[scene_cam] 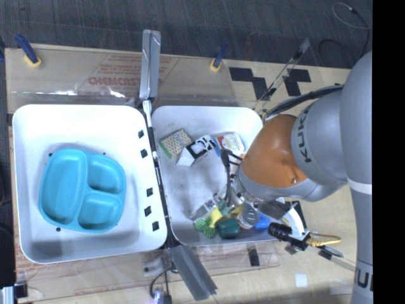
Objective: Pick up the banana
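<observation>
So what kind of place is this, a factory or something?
More likely a robotics lab test bench: a robot arm reaching over two white bins, one full of small toys, with loose cables nearby.

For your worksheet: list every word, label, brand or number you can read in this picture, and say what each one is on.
"KU": grey arm, the letters that show beside the orange band.
Red print on the cardboard sheet behind the bins: too faint to read.
Small packets in the right bin: print too small to read.
</observation>
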Robot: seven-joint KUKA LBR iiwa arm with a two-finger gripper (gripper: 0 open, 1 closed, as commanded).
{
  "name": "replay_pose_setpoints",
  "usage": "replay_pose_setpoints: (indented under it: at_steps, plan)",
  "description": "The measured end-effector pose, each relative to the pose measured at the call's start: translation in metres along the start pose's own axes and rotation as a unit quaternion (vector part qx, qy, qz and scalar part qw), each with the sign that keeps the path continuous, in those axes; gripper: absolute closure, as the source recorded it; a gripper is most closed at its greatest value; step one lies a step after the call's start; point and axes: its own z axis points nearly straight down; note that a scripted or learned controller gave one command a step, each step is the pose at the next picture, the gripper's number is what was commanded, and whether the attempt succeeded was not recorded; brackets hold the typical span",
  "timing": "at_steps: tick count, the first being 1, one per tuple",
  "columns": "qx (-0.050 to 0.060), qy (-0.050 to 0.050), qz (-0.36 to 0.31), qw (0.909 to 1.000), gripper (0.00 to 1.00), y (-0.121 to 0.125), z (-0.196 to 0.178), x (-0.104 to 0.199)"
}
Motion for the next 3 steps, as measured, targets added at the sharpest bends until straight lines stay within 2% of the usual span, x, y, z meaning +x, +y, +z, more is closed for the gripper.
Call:
replay_pose_setpoints:
  at_steps: [1, 2, 3]
  plan:
    - [0.001, 0.002, -0.001, 1.0000, 1.00, 0.000, -0.007, 0.000]
    - [-0.001, -0.002, 0.114, 0.9935, 1.00, 0.041, -0.100, 0.062]
    - [-0.001, -0.002, 0.114, 0.9935, 0.00, 0.041, -0.100, 0.062]
